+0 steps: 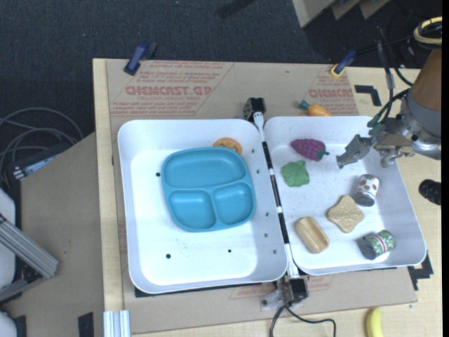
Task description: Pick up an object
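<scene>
Approach is your step: grey two-finger gripper (pixel 366 150), fingers apart and holding nothing, hovers near the purple grape bunch (pixel 308 147); next, descend

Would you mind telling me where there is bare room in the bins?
Left bin: a strip in front of the blue tray. Right bin: bare centre between green toy and small can. Crowded along its front edge.
</scene>
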Controlling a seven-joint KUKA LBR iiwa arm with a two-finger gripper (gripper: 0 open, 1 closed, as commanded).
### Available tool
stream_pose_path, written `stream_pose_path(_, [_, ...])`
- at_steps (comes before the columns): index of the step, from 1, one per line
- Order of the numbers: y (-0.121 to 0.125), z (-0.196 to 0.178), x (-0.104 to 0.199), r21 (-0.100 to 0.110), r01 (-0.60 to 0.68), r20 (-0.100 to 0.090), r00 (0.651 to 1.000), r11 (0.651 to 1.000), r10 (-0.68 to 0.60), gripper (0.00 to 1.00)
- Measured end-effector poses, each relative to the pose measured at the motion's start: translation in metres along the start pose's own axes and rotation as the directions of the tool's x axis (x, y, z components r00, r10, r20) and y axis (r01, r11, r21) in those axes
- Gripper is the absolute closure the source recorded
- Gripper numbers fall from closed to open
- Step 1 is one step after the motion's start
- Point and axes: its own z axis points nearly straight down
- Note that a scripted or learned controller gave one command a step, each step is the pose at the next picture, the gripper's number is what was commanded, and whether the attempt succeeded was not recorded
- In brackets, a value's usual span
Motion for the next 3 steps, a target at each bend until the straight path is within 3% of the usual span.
stream_pose_path(1, [0.062,0.166,-0.006,-0.002,-0.001,0.001,1.000,1.000,0.001,0.00])
stream_pose_path(2, [0.118,0.166,0.032,-0.001,0.001,-0.001,1.000,1.000,-0.001,0.00])
stream_pose_path(3, [0.117,0.155,0.031,0.005,0.002,-0.001,1.000,1.000,-0.002,1.00])
